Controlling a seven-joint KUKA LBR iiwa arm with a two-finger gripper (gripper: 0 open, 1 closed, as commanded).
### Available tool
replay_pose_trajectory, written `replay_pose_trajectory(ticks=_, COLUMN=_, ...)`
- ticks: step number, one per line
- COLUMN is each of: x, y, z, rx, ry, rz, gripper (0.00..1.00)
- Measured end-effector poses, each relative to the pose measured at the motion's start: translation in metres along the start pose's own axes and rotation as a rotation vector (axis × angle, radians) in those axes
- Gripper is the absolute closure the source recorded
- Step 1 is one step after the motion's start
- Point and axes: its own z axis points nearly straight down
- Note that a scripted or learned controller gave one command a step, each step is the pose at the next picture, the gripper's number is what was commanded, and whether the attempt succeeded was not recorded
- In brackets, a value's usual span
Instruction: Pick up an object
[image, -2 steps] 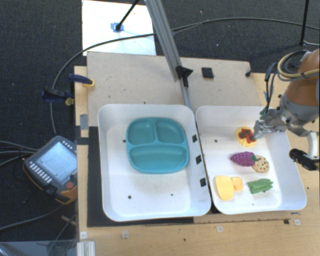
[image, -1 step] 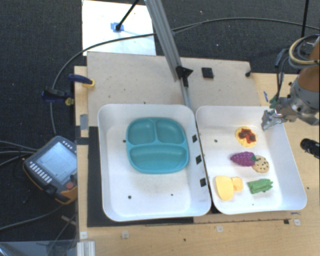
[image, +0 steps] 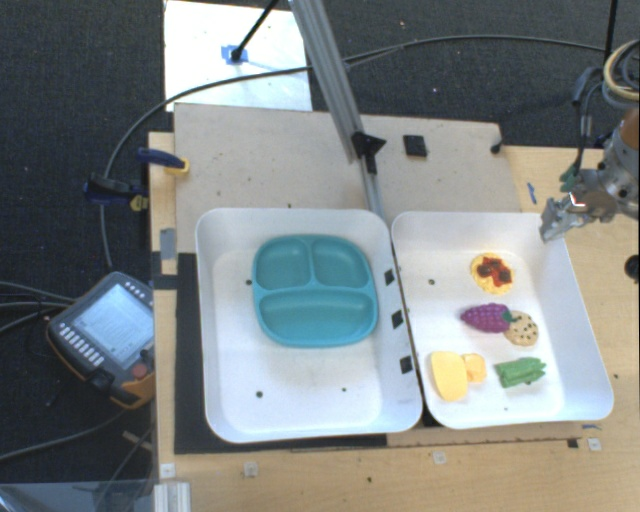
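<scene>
A grey robot arm's two-finger gripper (image: 557, 226) hangs above the upper right rim of the right-hand shallow white bin (image: 585, 330); whether it is open or closed cannot be told. In that bin lie a small round toy pizza (image: 493, 271), a purple toy grape bunch (image: 485, 317) touching a speckled cookie (image: 522, 329), a yellow cheese-like piece (image: 450, 375) and a green toy vegetable (image: 520, 372). A teal divided plastic plate (image: 315, 290) sits in the left white bin (image: 230, 390)

A divided plate (image: 315, 292) lies in the left bin (image: 225, 400). Toy foods (image: 490, 318) lie in the right bin (image: 585, 390); the gripper (image: 560, 222) hangs over its far right rim.
</scene>
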Motion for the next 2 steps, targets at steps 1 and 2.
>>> replay_pose_trajectory(ticks=1, x=0.057, y=-0.023, z=0.011, rx=0.008, ry=0.003, rz=-0.002, gripper=1.00)
replay_pose_trajectory(ticks=2, x=0.113, y=-0.034, z=0.010, rx=0.008, ry=0.004, rz=-0.002, gripper=1.00)
